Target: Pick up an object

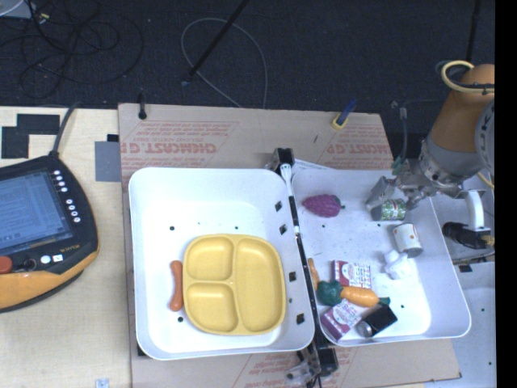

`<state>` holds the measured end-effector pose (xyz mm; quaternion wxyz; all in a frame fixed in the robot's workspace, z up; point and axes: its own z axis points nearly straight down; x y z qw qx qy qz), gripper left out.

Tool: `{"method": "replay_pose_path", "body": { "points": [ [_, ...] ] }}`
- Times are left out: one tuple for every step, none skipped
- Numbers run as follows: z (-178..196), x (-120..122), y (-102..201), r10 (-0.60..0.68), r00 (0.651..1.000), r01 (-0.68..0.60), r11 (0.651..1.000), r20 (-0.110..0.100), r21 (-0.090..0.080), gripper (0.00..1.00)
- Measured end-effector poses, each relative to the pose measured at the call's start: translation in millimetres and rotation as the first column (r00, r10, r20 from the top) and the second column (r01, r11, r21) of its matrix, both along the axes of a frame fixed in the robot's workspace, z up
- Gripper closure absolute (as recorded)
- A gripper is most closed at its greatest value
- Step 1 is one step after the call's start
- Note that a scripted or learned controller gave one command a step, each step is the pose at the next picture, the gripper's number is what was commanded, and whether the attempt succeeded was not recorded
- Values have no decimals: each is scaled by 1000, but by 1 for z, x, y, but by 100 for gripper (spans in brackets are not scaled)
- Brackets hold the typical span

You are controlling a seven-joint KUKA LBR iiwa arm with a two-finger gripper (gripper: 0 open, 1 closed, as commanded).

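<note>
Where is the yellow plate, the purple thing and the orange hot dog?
yellow plate (235,284): camera view, left bin, on the wide right compartment.
purple thing (323,205): camera view, right bin, on the middle of its body.
orange hot dog (175,285): camera view, left bin beside the plate, on its middle.

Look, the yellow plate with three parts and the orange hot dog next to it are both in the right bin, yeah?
Not quite. The yellow plate and the orange hot dog beside it are both in the left bin, not the right one. The camera view shows this. The right bin holds other things, such as a purple toy and a carrot.
</note>
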<state>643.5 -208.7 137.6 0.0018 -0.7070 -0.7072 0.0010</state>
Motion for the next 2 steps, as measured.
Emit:
{"method": "replay_pose_path", "body": {
  "points": [
    [-26,-6,-7,1,1000,-1,1000,16,-9,0],
    [-20,-11,-6,-1,1000,1,1000,-9,2,100]
  ]
}}
